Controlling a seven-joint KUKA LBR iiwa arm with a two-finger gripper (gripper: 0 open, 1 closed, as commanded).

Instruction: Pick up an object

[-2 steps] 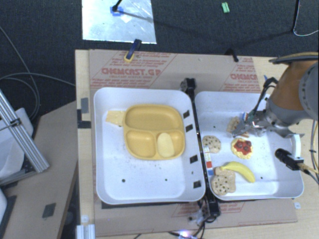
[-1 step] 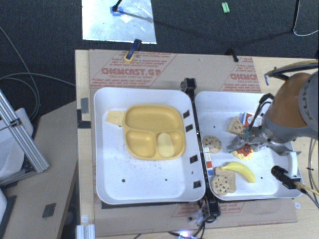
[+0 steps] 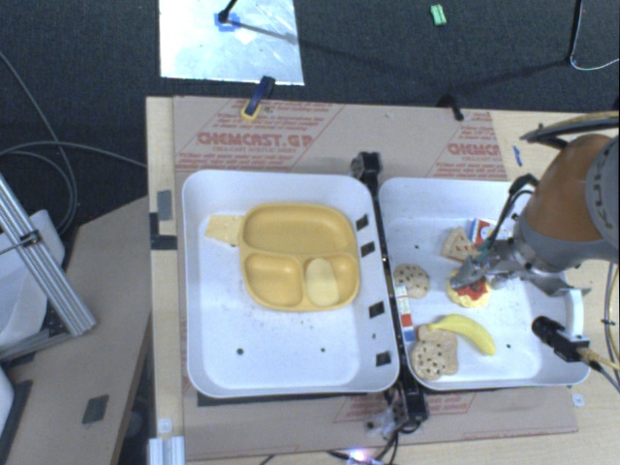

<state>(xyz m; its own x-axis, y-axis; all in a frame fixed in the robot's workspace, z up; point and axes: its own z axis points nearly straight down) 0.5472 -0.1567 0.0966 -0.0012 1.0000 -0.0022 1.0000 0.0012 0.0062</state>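
Yellow divided plate [image 3: 295, 255] sits in the left bin [image 3: 208, 356], three compartments; a pale oval piece [image 3: 322, 280] lies in its lower right compartment. A flat pale slab [image 3: 224, 229] lies just beside the plate's upper left edge, on the bin floor.

Right bin [image 3: 523, 361]: round cookie [image 3: 413, 280] near the left wall, apart from the other items. Lower down, a second, larger cookie [image 3: 434, 356] touches the stem end of a banana [image 3: 465, 333], which lies at a slant toward lower right. A cracker-like piece [image 3: 457, 244] sits further up, with a small red, white and blue packet [image 3: 480, 230] just beside it on the right.

Gripper [image 3: 476, 272] is low over a red and yellow toy food item [image 3: 471, 294] in the middle of the right bin, fingertips at or on its upper side. Contact looks likely, but finger state cannot be told from this angle; no grasp confirmed. Grey arm with orange band [image 3: 572, 201] enters from the right edge.
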